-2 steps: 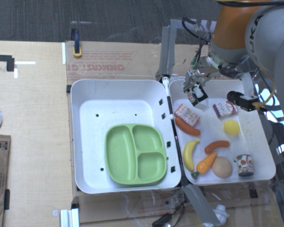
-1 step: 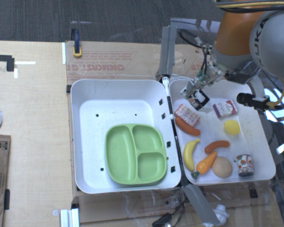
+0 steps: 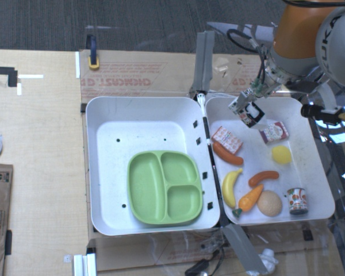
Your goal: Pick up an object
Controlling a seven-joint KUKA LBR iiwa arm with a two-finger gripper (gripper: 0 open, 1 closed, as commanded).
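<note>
1. In the camera view we see the grey arm (image 3: 310,33) with its orange band reaching in from the right, over the far part of the right bin (image 3: 325,171).
2. We see the pincer (image 3: 247,109) hanging above the far left corner of that bin; we cannot tell whether it is wide or narrow, and we see nothing between its tips.
3. In the right bin we find a red and white packet (image 3: 227,140) near the left wall, with a sausage (image 3: 226,153) just beside it on the near side.
4. We see a second small packet (image 3: 274,132) further right, and a lemon (image 3: 281,154) just in front of it.
5. Toward the near edge we see a banana (image 3: 230,187), a carrot (image 3: 249,199) touching its lower end, another sausage (image 3: 263,178) above the carrot, a round bun (image 3: 269,203) and a small can (image 3: 297,200) standing upright at the right.
6. In the left bin (image 3: 103,154) we see a green divided plate (image 3: 164,186) lying flat, toward the near right.
7. We see both bins resting side by side on the table (image 3: 34,154), with a yellow clamp (image 3: 92,53) at its far edge.
</note>
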